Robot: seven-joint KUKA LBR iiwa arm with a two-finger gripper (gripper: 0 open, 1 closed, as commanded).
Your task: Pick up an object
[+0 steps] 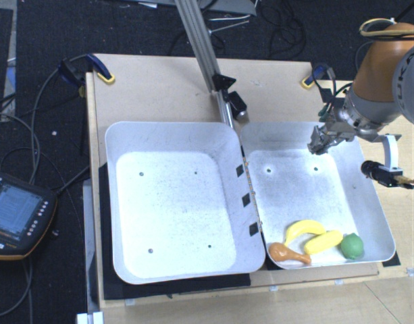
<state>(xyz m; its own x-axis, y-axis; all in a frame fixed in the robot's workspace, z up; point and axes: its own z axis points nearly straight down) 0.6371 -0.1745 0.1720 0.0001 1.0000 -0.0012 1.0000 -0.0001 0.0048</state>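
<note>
Two shallow white plastic bins sit side by side on the pale wooden counter [274, 73]. The left white bin [122, 147] has a speckled floor with a few small dark dots. The right white bin [369, 201] holds all the objects, grouped at its near edge.

A smooth, curved yellow plastic banana [302, 229] lies with its long axis running roughly left to right, arched upward in the view, its ends dropping toward the near rim. Just beside it, touching or nearly so, a second yellow banana-shaped piece [324, 241] lies on a slant, its long axis rising from lower left to upper right, its right tip pointing toward a round, matte green lime-like fruit [352, 246] in the near right corner. To the left, an orange-brown pear-shaped object with a thin neck [288, 253] lies flat, bulb end left and narrow end pointing right, toward the second banana piece.

The grey arm with its glossy orange band [385, 63] reaches in from the right, and the dark two-finger gripper [319, 146] hangs over the far part of the right bin, well apart from the fruit. At this slant the jaws look like a dark clump, so I cannot tell whether they are spread or pressed together; nothing is visibly between them.

A slanted grey metal post [200, 39] rises between the bins, and a handheld control pendant [14, 214] rests on the dark floor at left.
</note>
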